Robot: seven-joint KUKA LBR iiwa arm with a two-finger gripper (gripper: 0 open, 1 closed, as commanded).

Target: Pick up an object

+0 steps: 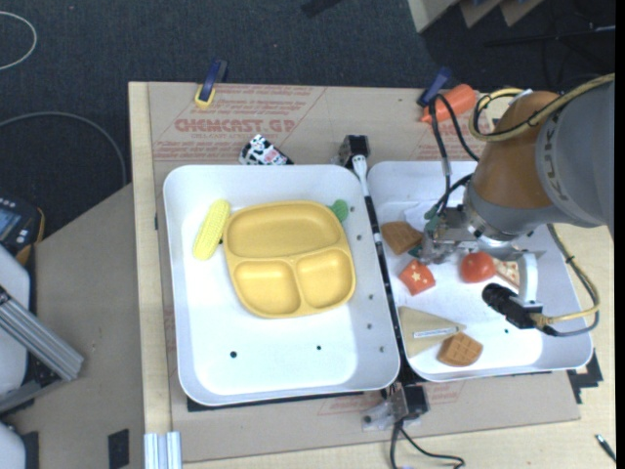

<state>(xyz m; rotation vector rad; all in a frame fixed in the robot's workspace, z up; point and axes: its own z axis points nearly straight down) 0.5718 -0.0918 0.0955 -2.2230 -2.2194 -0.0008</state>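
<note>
My gripper (437, 245) hangs low over the middle of the right bin (557, 355), under the grey arm with its orange band. Directly below and left of it lies a small red block with pale spots (418, 277). A brown toast-like piece (398, 235) rests just to the gripper's left. On its right side sits a round red tomato (478, 266), with a pizza slice (510, 273) beside it. A pale cheese wedge (424, 323) and a brown waffle (459, 349) lie at the bin's front. I see nothing lifted by the gripper.
The left bin (195, 350) holds a yellow divided plate (289, 258), a corn cob (210, 229) and a small green piece (339, 208). A black cable plug (505, 302) hangs from the arm over the right bin. Clamps sit along the bench's far edge.
</note>
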